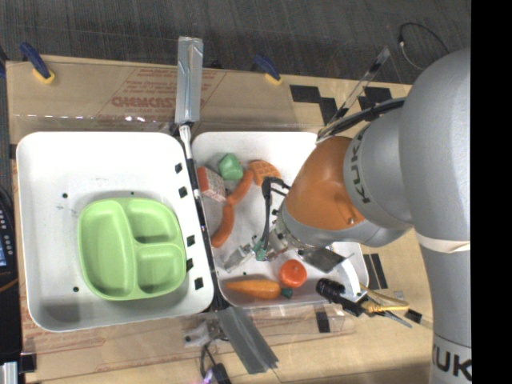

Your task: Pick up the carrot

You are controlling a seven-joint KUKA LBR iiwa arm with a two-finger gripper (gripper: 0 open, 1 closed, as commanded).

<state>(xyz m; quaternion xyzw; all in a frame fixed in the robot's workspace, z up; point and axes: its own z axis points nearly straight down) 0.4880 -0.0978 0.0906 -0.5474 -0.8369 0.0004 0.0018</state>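
We log the claw (260,250) low in the right bin (240,144), under the orange wrist band (320,190); we cannot tell how it is set, as the wrist hides much of it. The carrot (252,289) lies flat along the bin's near wall, just below the claw and apart from it. A small round red-orange piece (293,273) sits just right of the carrot. Farther up we note a long orange piece (228,214), a green block (230,167) and an orange item (264,170) beside it. The left bin (48,214) holds 1 green divided plate (132,248). Both bins rest on the counter (96,86).
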